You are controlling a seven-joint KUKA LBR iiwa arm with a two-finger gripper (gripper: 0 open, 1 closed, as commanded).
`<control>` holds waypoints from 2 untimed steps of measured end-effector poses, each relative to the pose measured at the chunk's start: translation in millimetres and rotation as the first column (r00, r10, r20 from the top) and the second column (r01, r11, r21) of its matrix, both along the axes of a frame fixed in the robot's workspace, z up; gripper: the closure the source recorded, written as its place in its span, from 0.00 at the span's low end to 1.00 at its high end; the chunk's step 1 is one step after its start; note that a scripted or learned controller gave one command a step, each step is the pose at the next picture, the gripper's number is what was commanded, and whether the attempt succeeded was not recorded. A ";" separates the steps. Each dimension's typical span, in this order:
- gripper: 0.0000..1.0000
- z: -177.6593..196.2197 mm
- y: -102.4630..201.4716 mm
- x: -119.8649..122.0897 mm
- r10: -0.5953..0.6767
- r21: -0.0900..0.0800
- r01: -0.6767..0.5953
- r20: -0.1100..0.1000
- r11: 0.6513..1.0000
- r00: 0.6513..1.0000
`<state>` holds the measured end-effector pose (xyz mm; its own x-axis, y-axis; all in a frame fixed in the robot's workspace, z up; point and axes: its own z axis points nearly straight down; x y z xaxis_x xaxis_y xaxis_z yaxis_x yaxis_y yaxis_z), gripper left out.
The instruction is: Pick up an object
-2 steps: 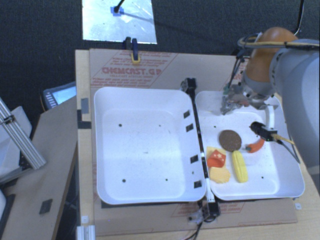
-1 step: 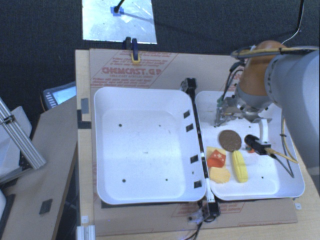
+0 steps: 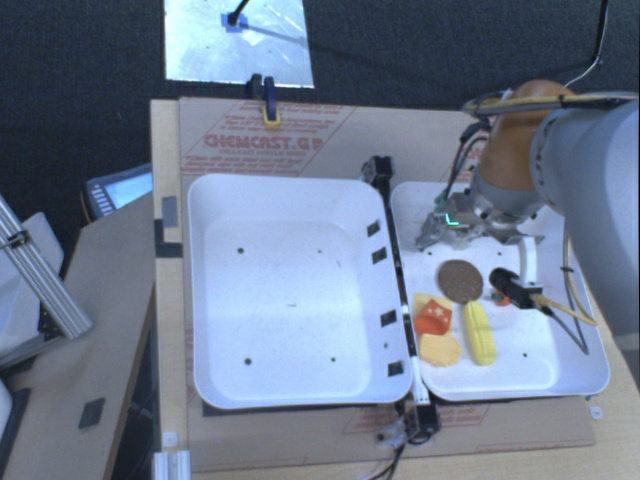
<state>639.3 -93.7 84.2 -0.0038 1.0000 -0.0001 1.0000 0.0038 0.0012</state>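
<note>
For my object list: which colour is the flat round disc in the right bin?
Brown: the flat round disc, seen clearly in the camera view.

You get bright, even light from overhead; the white bins (image 3: pixel 290 298) nearly wash out, shadows stay soft, and the arm (image 3: pixel 590 158) at the counter's right edge looks blurred.

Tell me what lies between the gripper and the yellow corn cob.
In the camera view, the brown disc lies between the gripper and the yellow corn cob.
</note>
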 end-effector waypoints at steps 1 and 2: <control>0.00 121.6 4.5 33.5 0.003 -0.002 -0.003 0.016 1.000 1.000; 0.00 -5.3 -9.2 -1.7 -0.004 0.000 0.004 -0.005 1.000 1.000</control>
<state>637.5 -103.0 78.9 0.0003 1.0000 0.0000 1.0000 -0.0003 -0.0037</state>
